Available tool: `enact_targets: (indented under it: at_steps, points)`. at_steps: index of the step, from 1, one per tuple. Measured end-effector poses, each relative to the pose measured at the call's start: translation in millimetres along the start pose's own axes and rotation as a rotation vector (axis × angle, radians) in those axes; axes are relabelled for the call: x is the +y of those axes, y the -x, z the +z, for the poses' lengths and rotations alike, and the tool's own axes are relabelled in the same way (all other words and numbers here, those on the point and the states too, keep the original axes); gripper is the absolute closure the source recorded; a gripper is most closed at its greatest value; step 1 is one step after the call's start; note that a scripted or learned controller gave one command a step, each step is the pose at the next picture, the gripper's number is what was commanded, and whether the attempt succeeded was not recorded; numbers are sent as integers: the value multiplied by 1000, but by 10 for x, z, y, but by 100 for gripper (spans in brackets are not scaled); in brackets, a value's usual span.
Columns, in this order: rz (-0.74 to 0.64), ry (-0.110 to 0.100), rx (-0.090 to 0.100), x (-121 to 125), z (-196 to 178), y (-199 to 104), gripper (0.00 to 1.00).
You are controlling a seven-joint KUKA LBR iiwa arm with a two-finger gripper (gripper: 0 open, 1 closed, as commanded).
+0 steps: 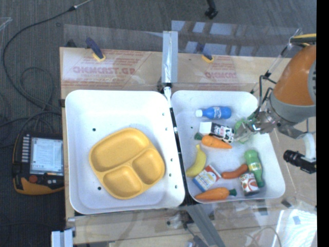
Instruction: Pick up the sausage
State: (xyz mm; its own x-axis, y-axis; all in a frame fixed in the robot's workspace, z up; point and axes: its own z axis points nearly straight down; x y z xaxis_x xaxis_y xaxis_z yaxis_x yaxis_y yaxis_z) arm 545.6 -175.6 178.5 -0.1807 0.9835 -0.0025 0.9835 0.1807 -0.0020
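The sausage (235, 172), a short reddish-orange curved link, lies in the lower part of the right bin (267, 189), between a small juice carton (206, 179) and a green bottle (254, 165). My gripper (247, 127) hangs over the upper right part of that bin, up and to the right of the sausage and well apart from it. It sits just right of a small black-and-white carton (221, 131). Nothing is visibly held in it.
The right bin also holds a blue bottle (215, 112), two carrots (217, 143) (213, 193), a banana (197, 162) and a red-labelled can (250, 184). A yellow divided plate (127, 161) lies in the left bin (82, 107).
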Motion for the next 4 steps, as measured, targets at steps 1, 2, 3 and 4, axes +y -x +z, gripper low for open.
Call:
enact_targets:
  at_steps: [1, 2, 3, 4]
  points:
    - [0, 0, 0, -1, 1, 1, 0]
    - [27, 3, 1, -392, 847, -143, 0]
    - [-42, 22, 9, -528, 861, 16, 0]
    - [-37, 25, -3, -530, 769, 54, 100]
